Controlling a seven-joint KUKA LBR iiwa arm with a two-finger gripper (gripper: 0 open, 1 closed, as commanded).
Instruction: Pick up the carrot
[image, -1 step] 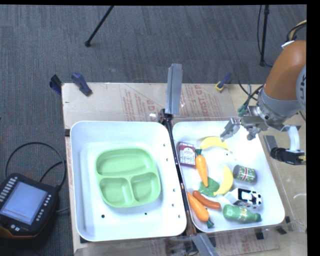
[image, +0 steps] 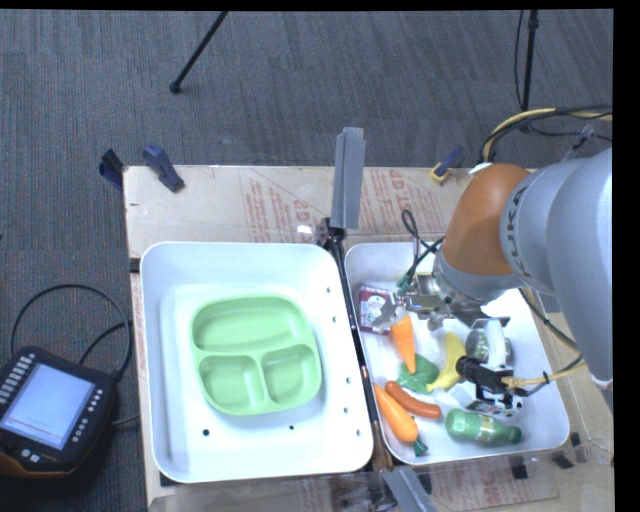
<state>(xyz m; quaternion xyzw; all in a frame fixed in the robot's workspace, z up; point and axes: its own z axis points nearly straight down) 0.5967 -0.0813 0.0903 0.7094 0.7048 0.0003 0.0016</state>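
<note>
gripper (image: 418, 300): low in the right bin (image: 556, 398), under the grey wrist; whether open or closed cannot be told, the tip being lost against clutter.
carrot (image: 403, 342): just below the gripper, upper end right at it; contact cannot be made out.
packet (image: 375, 308): dark, just left of the carrot.
banana (image: 452, 356): right of the carrot, partly covered.
second carrot (image: 397, 415): by the bin's left wall, near the front.
bottle (image: 483, 428): green, lying at the front.
left bin (image: 160, 300): a green divided plate (image: 258, 352) is held.

My arm (image: 545, 225) hides the bin (image: 560, 415) corner behind the claw (image: 425, 298). The packet (image: 375, 308) beside the claw looks blurry.
</note>
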